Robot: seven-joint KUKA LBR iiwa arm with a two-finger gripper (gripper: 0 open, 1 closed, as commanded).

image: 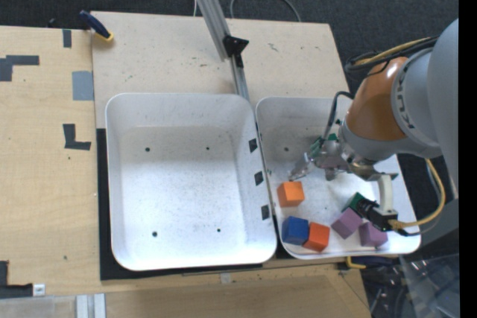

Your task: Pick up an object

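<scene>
Currently the arm (387, 115) hangs over the right bin (279, 123), its gripper (309, 164) low above the floor; whether it is apart or together I cannot tell. An orange block (291, 194) lies just near of it. A blue block (295, 230), another orange one (318, 236) and two purple blocks (346, 223) crowd the near rim, so a descent there might nudge neighbours or close on nothing

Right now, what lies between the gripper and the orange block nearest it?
Nothing: in the camera view a bare strip of white bin floor separates the gripper from the orange block just below it.
</scene>
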